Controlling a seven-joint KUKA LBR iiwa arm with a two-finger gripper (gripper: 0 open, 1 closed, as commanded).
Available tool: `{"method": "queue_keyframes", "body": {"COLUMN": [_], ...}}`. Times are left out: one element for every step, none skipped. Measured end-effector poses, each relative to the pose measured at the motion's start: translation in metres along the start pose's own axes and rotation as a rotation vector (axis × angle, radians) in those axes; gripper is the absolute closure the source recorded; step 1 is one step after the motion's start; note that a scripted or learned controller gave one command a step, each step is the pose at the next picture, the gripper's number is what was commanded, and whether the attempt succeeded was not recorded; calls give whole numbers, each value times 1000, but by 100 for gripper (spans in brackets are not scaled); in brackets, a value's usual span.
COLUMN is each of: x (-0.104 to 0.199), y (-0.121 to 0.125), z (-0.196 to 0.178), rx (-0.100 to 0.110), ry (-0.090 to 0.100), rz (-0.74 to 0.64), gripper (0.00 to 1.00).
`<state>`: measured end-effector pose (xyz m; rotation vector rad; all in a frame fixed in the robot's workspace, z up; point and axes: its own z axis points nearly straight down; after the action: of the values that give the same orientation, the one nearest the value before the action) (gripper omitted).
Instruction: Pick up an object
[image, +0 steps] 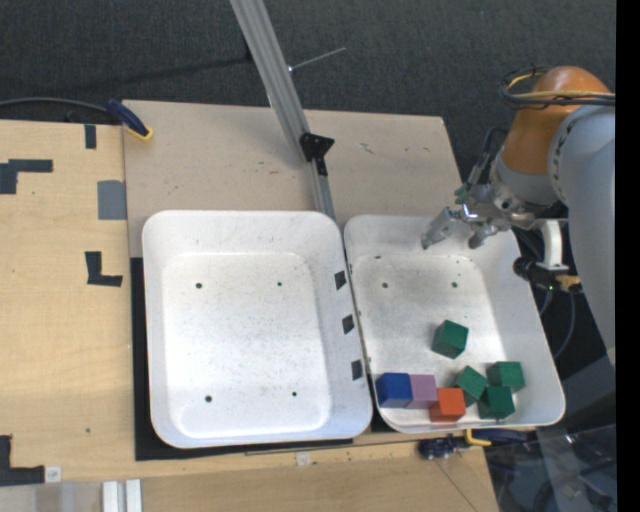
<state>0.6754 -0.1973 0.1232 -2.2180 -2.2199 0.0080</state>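
Above the far edge of the right bin (520, 300), the gripper (458, 231) hangs with its two fingers spread apart and nothing between them. It sits at the end of a grey arm (590, 180) with an orange band, reaching in from the right.

The blocks to pick from lie well apart from the gripper, at the near end of the same bin. A green cube (451, 338) rests alone, tilted, toward the middle of the bin. Nearer the front wall sits a tight cluster: a blue cube (394, 389), a pale purple cube (423, 389), an orange cube (450, 403), and three more green blocks (492, 388) touching one another.

These look like small, stiff, light blocks, probably wood or plastic, not fragile. Flat opposite faces should give a firm pinch. The lone green cube seems the easiest to take, since there is room around it on every side; the clustered ones leave little space for fingers.

The left bin (240, 330) sits beside it. The arm is cut off at the right edge, and the exact outlines of the huddled green blocks are hard to separate.
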Motion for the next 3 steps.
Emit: {"method": "queue_keyframes", "body": {"x": [-1,0,4], "y": [-1,-1,-5], "z": [29,19,-27], "rx": [4,4,-10], "ry": [-2,-2,0], "rz": [1,-1,0], "gripper": [0,100,100]}}
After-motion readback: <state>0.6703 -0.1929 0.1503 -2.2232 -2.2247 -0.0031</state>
